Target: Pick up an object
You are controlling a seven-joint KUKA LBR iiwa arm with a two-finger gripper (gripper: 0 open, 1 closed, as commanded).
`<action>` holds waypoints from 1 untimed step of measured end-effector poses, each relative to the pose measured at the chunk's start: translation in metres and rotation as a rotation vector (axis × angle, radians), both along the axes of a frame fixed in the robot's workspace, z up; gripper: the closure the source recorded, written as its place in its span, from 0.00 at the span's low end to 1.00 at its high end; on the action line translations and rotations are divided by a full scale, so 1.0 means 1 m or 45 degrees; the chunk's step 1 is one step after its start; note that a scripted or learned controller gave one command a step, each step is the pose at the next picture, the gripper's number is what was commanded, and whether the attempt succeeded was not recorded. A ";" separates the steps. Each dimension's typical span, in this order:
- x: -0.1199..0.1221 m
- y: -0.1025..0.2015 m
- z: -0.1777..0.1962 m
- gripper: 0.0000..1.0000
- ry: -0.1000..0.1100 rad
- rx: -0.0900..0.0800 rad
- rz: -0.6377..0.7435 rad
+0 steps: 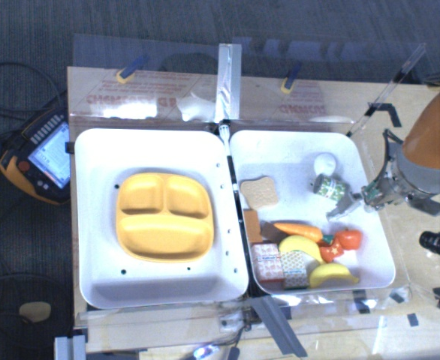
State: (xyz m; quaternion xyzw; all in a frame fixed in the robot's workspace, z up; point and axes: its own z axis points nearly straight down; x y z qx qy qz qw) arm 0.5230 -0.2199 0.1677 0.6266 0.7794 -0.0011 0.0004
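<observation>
The right bin holds a pile of toy food. A tan bread slice lies at its left. A white cup and a small green can sit toward the back. Along the front lie an orange carrot, a red tomato, a yellow banana and a yellow lemon-like piece. My gripper hangs low inside this bin, just right of the green can and above the tomato. Nothing shows in its grasp.
A yellow divided plate lies in the left bin. Small printed boxes and a brown block crowd the right bin's front left corner. A metal post stands behind the divider. A handheld pendant lies off the bench to the left.
</observation>
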 end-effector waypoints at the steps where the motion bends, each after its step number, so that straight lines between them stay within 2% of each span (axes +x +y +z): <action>1: -0.009 0.114 -0.048 0.00 0.002 0.005 0.067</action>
